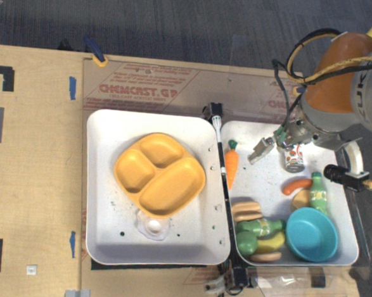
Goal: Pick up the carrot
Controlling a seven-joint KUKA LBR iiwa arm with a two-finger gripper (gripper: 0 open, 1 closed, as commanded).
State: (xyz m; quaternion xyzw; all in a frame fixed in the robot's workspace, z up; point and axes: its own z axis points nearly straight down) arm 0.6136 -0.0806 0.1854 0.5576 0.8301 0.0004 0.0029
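Note:
The carrot [229, 169] is orange with a green top and lies lengthwise along the left wall of the right bin [257, 132], its top toward the back. My gripper [274, 144] hangs over the back of that bin, to the right of the carrot and a little behind it, not touching it. Its fingers [260, 150] look spread, with nothing between them. A small can [294, 159] stands just right of the gripper.
The right bin also holds a red sausage [296, 185], a green bottle [319, 193], a blue bowl [311, 233], a burger [246, 210] and green and yellow toy food [256, 235] at the front. The left bin [100, 189] holds a yellow divided plate [160, 173] and a fried egg [153, 225].

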